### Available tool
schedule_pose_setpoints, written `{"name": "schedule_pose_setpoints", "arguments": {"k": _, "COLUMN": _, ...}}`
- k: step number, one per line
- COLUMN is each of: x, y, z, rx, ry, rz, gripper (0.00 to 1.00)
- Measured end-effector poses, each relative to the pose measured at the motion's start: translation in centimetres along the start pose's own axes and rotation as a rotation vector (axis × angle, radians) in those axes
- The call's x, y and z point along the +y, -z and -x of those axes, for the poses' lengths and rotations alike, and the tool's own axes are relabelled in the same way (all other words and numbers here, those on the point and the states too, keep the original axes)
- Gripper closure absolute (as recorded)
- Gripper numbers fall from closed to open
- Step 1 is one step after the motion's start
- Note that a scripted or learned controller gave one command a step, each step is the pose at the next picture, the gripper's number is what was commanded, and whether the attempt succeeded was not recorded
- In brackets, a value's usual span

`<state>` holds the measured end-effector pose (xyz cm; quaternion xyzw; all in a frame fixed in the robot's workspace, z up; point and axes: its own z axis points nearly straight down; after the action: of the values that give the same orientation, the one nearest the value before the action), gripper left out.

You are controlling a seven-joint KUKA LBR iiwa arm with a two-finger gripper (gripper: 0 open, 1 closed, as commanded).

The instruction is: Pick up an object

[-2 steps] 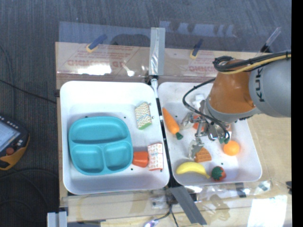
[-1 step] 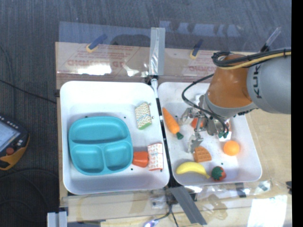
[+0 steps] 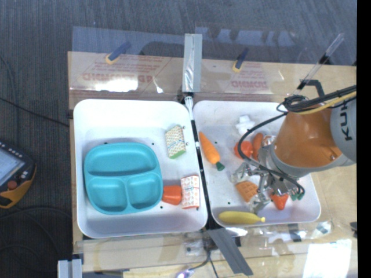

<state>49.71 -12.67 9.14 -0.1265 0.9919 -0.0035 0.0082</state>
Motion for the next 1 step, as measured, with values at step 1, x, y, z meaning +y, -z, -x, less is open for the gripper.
{"name": "schedule_pose_setpoints", "arguments": {"k": 1, "x": 1.45, "y": 0.01, "z": 0.38, "rx": 0.0, "ry": 0.0, "rz": -0.002, "gripper": 0.0}}
